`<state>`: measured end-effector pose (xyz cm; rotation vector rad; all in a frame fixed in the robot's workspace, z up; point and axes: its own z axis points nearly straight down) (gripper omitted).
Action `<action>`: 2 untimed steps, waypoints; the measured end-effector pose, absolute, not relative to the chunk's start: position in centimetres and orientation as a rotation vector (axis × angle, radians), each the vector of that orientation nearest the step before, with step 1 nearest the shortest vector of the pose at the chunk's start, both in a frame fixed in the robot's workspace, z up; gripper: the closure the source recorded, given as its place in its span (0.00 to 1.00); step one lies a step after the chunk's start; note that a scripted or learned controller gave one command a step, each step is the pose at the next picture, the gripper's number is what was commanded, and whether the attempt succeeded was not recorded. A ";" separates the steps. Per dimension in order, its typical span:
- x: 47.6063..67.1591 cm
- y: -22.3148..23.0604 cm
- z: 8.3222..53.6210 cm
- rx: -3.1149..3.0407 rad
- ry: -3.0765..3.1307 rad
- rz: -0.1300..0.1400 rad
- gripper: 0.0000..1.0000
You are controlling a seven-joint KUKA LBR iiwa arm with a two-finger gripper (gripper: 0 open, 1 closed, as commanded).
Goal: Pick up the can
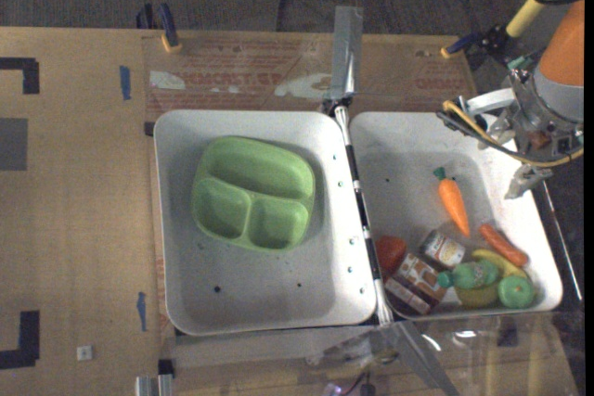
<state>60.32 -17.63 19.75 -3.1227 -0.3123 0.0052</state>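
- My gripper [522,184] sits at the right edge of the frame, over the right bin's [408,139] right rim; I cannot tell its state from here.
- The can [444,249] lies in the lower right of the frame, in that bin, among a carrot [453,202], a brown carton [418,281] and other toy food.
- Nothing is lifted yet, as I judge it: reaching, gripping and raising all remain.
- The green tray [252,193] rests in the left bin [176,227].

The light-green three-compartment plastic tray [253,192] lies in the left shallow white bin [176,227]. The small cylindrical can [443,249] rests in the right shallow white bin [399,153], near the orange plastic carrot [453,204]. The gripper [522,184] hangs above that bin's right rim.
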 end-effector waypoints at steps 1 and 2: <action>54.8 -15.3 10.1 -3.131 -0.309 -0.018 0.00; 61.7 -16.1 22.7 -3.089 -0.566 0.001 0.00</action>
